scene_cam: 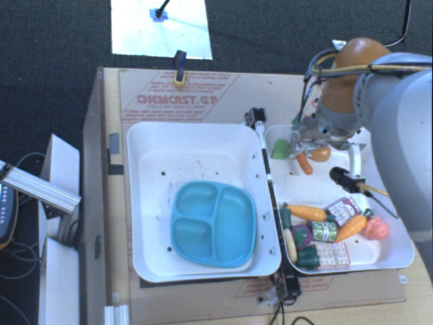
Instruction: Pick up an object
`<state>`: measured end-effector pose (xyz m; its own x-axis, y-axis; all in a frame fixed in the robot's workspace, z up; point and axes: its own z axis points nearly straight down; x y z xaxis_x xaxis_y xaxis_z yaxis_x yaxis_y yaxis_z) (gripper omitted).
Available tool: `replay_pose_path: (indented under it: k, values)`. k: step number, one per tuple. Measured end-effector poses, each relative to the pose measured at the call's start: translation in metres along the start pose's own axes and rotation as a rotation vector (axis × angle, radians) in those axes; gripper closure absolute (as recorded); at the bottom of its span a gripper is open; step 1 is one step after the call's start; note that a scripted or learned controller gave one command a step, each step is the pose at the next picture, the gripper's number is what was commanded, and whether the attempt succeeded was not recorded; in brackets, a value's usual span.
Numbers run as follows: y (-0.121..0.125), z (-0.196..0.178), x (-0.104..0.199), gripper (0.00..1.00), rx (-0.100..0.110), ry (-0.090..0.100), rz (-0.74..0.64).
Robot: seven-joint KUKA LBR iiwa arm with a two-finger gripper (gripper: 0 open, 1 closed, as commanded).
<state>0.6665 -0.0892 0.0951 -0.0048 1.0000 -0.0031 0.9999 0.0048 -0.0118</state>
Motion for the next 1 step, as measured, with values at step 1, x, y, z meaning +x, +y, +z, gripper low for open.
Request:
replay_pose_path:
  k: [1]
  values:
    - [-0.0068,-0.0918,0.0691,1.00,-0.019,0.005,-0.002]
